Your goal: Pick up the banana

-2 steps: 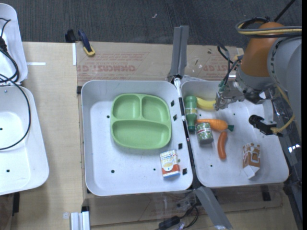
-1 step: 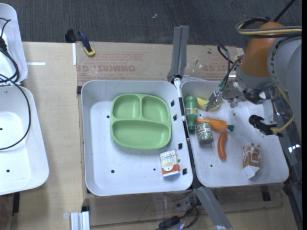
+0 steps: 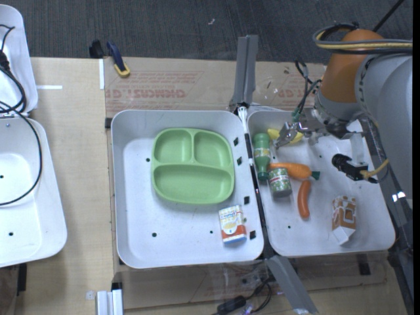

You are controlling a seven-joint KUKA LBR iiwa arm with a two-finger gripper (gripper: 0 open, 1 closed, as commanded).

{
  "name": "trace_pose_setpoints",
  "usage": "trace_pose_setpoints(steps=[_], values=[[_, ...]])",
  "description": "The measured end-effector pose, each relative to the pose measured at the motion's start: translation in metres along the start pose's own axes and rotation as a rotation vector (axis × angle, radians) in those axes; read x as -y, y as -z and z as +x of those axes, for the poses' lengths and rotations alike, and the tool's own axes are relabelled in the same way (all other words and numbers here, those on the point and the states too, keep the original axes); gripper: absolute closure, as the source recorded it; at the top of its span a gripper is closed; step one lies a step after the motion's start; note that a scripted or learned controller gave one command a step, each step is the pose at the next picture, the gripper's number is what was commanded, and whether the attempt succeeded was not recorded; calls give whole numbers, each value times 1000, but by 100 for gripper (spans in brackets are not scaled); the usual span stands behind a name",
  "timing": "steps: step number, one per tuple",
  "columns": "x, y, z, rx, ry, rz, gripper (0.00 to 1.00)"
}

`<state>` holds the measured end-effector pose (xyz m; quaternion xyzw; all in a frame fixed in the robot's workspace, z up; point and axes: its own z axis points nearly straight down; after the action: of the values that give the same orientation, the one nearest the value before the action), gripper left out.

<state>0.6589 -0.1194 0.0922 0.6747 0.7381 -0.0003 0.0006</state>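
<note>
I read this as the reach-and-grasp step. My end effector (image 3: pixel 289 135) sits low at about eleven o'clock in the right bin (image 3: pixel 367 245), right at the banana (image 3: pixel 281 136), of which I see just a yellow sliver poking out at its nine o'clock side. I cannot tell from this slant how the end effector is set, or whether the fruit is gripped at all, so I count the pick as not confirmed.

Next, I judge it calls for a sure closure across the banana's body and then a straight lift, keeping clear of the green bottle (image 3: pixel 262 154) just at the banana's seven o'clock and the bin wall at twelve.

As for writing: the worktop (image 3: pixel 170 84) carries red print behind the left bin (image 3: pixel 125 195), reversed from my view and too faint to read. The small carton (image 3: pixel 232 224) beside the green divided plate (image 3: pixel 193 166) and the brown-and-white carton (image 3: pixel 344 218) at four o'clock both bear printing, too small to make out. The jar (image 3: pixel 280 180) has a label, unreadable.
</note>
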Motion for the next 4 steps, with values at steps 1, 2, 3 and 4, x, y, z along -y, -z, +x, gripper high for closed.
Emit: trace_pose_setpoints(steps=[1,2,3,4], values=[[3,1,-32,1,36,-2,0],[3,10,-32,3,37,-3,100],[3,10,-32,3,37,-3,0],[-2,2,17,7,5,-1,0]])
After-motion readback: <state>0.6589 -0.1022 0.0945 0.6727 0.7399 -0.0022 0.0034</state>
